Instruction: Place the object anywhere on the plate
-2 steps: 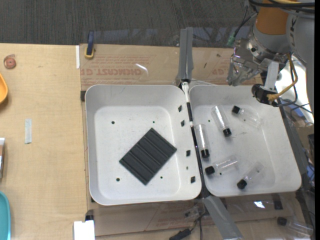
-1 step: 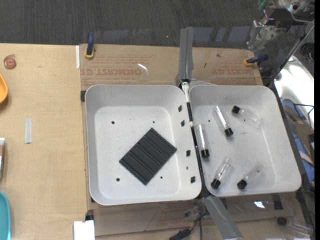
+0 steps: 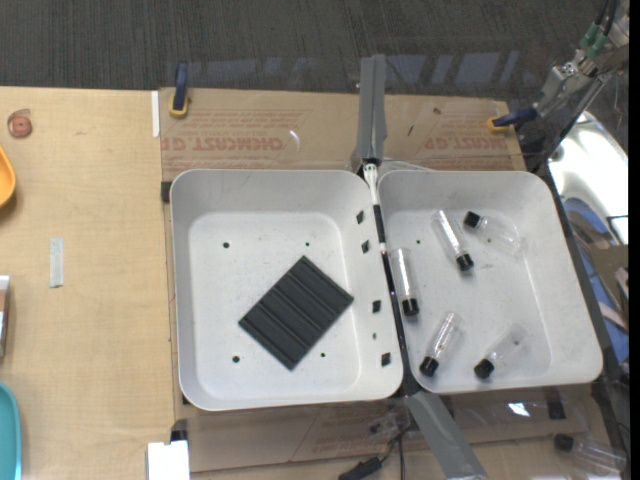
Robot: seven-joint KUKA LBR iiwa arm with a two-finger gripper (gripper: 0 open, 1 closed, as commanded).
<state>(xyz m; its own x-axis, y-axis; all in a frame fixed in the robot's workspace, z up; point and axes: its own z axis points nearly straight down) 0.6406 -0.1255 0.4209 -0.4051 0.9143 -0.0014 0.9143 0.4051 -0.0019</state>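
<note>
Two bins seen from above. The plate (image 3: 297, 311), a dark ribbed rectangle, lies turned at a slant on the floor of the left bin (image 3: 200, 268). The right bin (image 3: 540, 268) holds five clear tubes with black caps, any of which may serve as the object. One tube (image 3: 404, 280) lies along the wall beside the divider. Two (image 3: 452, 240) (image 3: 492, 230) lie near each other toward the back, and two (image 3: 439, 342) (image 3: 497, 357) toward the front. The gripper (image 3: 588, 60) hangs at the upper right, well apart from both bins. Whether it is apart or together cannot be told.

Likely hazards:
- The tubes are round, smooth and transparent, so a closing grasp may squeeze one sideways and send it rolling.
- The tube against the divider leaves little room on its wall side, so a descent there may strike the wall.
- A tube released onto the plate may roll off, unless it settles along the ribs.

Each tube looks slim, light and rigid, with only its cap standing out clearly against the white floor.
</note>
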